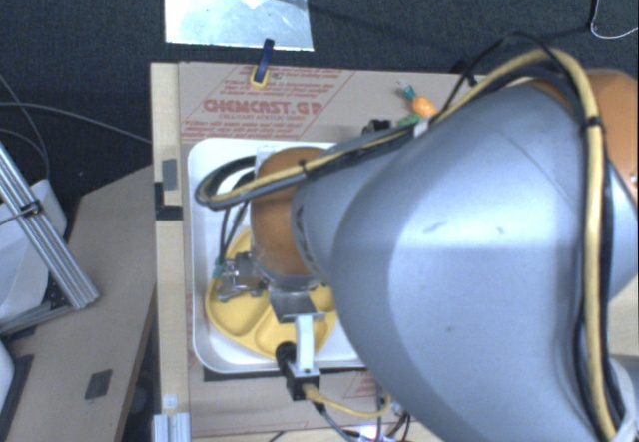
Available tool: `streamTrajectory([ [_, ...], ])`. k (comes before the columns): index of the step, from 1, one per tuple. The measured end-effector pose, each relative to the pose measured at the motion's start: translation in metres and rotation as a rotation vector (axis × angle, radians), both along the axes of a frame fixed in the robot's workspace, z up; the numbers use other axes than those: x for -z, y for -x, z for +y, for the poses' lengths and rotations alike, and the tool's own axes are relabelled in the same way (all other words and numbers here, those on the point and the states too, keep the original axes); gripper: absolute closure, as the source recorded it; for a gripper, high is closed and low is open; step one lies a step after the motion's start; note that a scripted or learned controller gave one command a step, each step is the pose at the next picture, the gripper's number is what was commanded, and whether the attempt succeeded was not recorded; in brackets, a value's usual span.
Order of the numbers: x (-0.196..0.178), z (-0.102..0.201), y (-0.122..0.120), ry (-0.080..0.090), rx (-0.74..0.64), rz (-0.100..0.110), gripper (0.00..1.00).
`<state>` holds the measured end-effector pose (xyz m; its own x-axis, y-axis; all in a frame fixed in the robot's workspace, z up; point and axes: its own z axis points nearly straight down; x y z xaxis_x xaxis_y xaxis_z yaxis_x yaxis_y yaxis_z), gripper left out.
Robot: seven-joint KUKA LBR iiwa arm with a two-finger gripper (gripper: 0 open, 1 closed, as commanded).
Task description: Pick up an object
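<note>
Camera view, grey arm (479,260) reaching down into white bin (200,171), over yellow object (240,315), claw state unclear

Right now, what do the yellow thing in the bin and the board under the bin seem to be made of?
The yellow object looks like smooth moulded plastic or rubber: even colour, soft shine, rounded lobes. The board under the white bin looks like matte corrugated cardboard: tan surface with red printed lettering. Both are guesses from appearance.

Dark carpet floor (80,21); cardboard bench (300,91)
</note>
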<state>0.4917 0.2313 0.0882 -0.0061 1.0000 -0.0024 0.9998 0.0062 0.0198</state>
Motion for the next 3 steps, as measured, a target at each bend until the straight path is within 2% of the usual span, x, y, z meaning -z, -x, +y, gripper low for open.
streamTrajectory([
  [1, 0.0, -0.074, 0.002, -0.011, 0.009, 0.01, 0.0],
  [2, 0.002, 0.004, -0.014, 0.001, 0.0, 0.013, 0.0],
  [3, -0.122, -0.002, -0.102, -0.007, 0.002, 0.0, 0.0],
])
